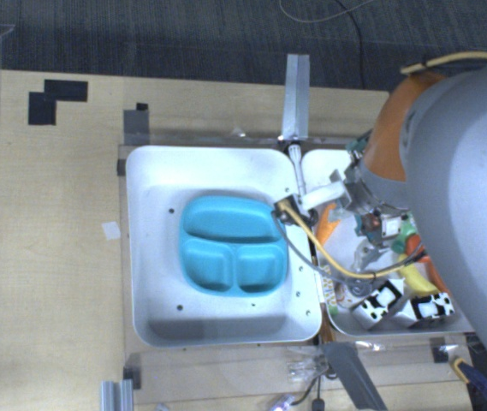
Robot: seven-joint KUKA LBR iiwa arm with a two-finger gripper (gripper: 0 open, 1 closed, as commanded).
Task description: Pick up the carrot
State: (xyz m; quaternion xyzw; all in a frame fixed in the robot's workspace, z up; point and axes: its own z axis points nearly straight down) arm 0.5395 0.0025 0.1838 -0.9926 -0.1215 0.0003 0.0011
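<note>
Carrot (327, 226) lies in the right bin (311, 163), so the jaws (371, 238) hang over it; their state I cannot tell.

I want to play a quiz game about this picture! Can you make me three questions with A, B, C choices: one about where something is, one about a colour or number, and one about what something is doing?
1. Where is the blue tray?
A. In the left bin
B. In the right bin
C. On the floor

2. How many compartments does the blue tray have?
A. One
B. Three
C. Six

3. Where is the robot arm right now?
A. Over the left bin
B. Away from both bins
C. Over the right bin

Answers:
1 A, it lies in the left bin.
2 B, one long compartment and two small ones.
3 C, it covers much of the right bin, where the toys lie.
</note>
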